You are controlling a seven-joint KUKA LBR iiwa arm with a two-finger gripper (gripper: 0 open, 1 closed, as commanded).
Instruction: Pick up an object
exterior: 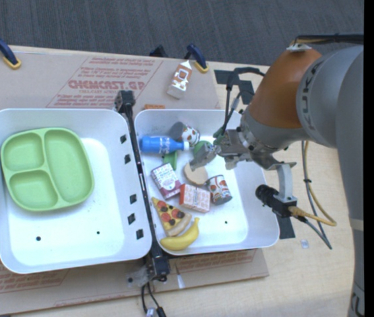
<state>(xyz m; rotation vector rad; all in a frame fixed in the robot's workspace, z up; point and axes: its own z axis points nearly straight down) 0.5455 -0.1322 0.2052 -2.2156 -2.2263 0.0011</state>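
My gripper (204, 152) hangs low in the right bin (256, 223), near its upper middle, just above a tan round piece (195, 176). To its left lie a blue bottle (155, 144) and a green item (170, 158). A grey object (176, 131) and a small white figure (190, 135) sit at the bin's far side. Below the gripper are a red can (220, 189), a red box (195, 198), a small red carton (165, 179), a pizza slice (168, 212) and a banana (181, 237). Something greenish-grey sits right at the gripper tip; I cannot tell whether it is held.
The left bin (74, 243) holds a green divided plate (46, 169). A small carton (181, 80) lies on the cardboard behind the bins. Clamps stand at the cardboard's back edge. The arm's cables hang past the right bin's right rim.
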